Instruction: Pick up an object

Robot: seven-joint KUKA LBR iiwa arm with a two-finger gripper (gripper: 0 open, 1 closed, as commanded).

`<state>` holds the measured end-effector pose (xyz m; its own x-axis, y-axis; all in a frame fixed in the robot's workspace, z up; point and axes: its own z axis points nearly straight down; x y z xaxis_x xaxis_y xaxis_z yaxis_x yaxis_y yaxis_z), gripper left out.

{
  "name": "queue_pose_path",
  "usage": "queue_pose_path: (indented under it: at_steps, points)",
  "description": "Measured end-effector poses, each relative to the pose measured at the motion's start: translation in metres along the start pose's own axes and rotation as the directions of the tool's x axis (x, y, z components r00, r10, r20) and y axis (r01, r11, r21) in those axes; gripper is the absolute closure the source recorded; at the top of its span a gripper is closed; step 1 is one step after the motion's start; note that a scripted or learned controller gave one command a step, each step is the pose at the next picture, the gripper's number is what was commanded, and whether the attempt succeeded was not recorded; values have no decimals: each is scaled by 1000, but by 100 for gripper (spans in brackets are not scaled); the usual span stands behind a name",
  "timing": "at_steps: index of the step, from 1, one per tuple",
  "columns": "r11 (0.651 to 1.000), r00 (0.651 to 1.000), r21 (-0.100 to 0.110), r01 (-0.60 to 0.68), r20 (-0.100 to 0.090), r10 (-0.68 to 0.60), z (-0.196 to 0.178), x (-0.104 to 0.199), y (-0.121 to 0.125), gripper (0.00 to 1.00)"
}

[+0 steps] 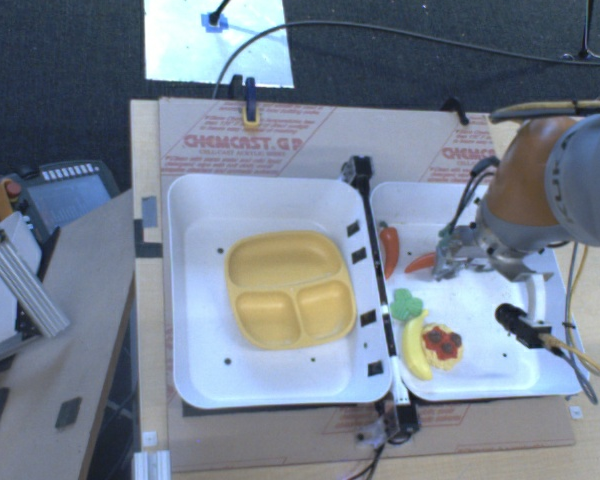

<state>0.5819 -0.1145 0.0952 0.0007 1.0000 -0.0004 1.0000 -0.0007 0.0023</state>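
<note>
Over the right-hand shallow white bin (500,358), above its upper middle: end effector (448,263), metallic, pointing down and toward the bin divider; whether it is open or closed cannot be told, and no item is seen in it.

Arm (570,183): grey, with a broad orange band above the wrist; enters from the right edge and bends downward and to the left so that the wrist hangs over the bin.

Just to the left of the end effector, close to its tip: small orange-red carrot-shaped toy (420,263), lying aslant on the bin floor. Contact with the end effector cannot be judged.

Further left of it, beside the divider: red-orange chilli-shaped toy (389,248), lying lengthwise.

Below and to the left of the end effector: green broccoli-like toy (407,304). Touching that on its lower side: yellow plastic banana (414,348). Beside the banana, to its right: round yellow toy with red topping (442,344).

Well to the left of the end effector, in the left-hand shallow white bin (195,268): yellow plastic tray with three compartments (288,288), lying flat.

Beneath both bins: desk (310,133), surfaced with printed brown cardboard.
</note>
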Motion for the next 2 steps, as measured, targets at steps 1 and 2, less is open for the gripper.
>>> queue_pose_path:
  at_steps: [1, 2]
  points:
    - [1000, 1000, -4, 0, 1, 0, -44, -3, -1, 100]
    - [1000, 1000, -4, 4, 1, -4, -93, -2, -7, 100]
